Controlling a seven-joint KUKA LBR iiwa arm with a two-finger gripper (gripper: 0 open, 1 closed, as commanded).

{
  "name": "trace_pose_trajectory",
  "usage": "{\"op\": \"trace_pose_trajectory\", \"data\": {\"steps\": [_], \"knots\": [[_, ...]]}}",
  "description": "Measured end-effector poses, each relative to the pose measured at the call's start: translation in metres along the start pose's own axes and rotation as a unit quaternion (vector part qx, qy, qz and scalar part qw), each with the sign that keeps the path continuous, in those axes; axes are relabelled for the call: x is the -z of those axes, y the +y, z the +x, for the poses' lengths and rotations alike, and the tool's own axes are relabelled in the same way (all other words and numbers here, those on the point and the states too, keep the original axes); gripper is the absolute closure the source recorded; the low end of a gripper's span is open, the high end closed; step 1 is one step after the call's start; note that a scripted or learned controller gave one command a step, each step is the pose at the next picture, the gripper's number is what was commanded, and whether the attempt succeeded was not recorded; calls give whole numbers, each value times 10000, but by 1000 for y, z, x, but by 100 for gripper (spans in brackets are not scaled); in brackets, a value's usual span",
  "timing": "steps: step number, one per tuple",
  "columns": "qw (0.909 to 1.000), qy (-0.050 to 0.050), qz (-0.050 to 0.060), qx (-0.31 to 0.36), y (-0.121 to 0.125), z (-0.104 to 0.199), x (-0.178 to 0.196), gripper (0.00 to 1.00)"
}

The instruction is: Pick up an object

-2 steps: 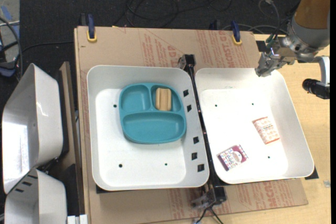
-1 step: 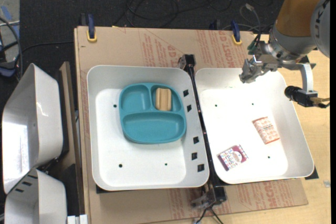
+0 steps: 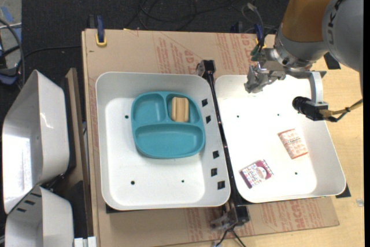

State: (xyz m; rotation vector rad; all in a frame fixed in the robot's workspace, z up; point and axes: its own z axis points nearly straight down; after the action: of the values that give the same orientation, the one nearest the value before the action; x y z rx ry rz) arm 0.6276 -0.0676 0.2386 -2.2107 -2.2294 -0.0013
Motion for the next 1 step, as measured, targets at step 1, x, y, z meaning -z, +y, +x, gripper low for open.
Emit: {"op": "trace_pose_trajectory", "data": {"steps": [1], "knots": [[10000, -7, 2, -9, -2, 57, 1, 100]]}}
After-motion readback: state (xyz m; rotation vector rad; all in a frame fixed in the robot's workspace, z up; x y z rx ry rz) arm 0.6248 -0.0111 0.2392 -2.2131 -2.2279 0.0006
